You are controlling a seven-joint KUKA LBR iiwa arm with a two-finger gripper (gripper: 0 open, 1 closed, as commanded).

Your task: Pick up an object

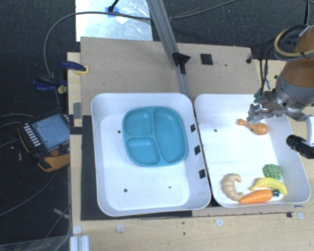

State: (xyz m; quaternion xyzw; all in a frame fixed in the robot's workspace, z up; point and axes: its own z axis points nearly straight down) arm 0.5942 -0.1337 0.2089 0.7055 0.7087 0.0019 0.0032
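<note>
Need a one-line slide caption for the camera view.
Gripper hovers by an orange drumstick toy in the right bin; a blue divided plate sits in the left bin.

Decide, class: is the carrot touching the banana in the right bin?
Touching. The camera view shows the carrot lying against the banana's lower edge, no white bin floor between them.

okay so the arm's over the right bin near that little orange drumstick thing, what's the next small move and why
Probably a short drop straight down toward the orange drumstick. The gripper sits just above it in the right bin, while the croissant, carrot, banana and broccoli lie farther off.
</note>
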